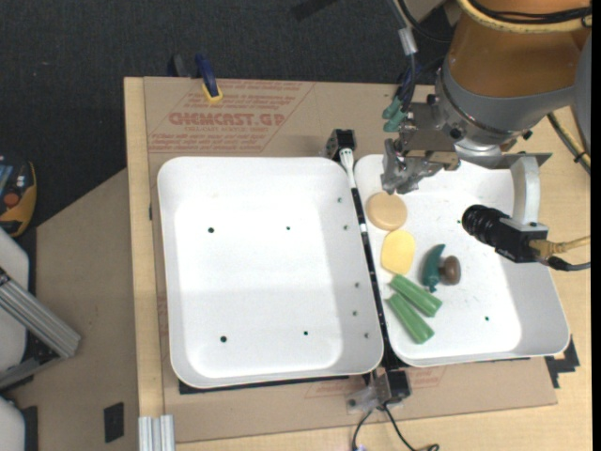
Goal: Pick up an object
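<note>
My gripper (398,182) hangs over the back left of the right bin (498,338), just above a tan round disc (386,211). Nothing shows between its fingers. In front of the disc lies a yellow egg-shaped piece (398,250). Further forward lie two green cylinders (413,306) side by side. To their right sit a dark teal piece (433,267) and a small brown ball (451,270), touching each other.
The left bin (188,191) sits beside the right one, their rims meeting along a black strip. A blue and yellow clamp (208,78) sits at the back edge of the cardboard sheet. The arm's grey and orange body covers the right bin's back.
</note>
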Controlling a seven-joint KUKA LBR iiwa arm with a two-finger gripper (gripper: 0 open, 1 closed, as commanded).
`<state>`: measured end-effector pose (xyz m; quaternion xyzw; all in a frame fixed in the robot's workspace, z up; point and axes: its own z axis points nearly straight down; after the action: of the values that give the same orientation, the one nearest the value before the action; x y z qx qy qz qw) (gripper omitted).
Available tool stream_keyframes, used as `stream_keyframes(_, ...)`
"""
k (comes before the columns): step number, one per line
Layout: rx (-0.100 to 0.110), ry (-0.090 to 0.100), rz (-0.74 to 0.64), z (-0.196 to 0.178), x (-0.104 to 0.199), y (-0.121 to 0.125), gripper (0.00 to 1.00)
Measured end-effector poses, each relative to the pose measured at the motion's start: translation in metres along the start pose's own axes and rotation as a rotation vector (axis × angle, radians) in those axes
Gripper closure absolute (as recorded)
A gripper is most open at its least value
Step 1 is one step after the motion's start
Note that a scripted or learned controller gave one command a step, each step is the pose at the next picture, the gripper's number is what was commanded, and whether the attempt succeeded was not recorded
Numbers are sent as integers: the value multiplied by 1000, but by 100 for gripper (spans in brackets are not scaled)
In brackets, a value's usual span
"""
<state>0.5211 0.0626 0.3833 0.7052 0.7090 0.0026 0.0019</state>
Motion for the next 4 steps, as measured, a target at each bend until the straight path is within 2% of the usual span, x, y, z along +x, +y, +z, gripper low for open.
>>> stream_keyframes(4, -4, -4, 0, -39, -1, 1, 100)
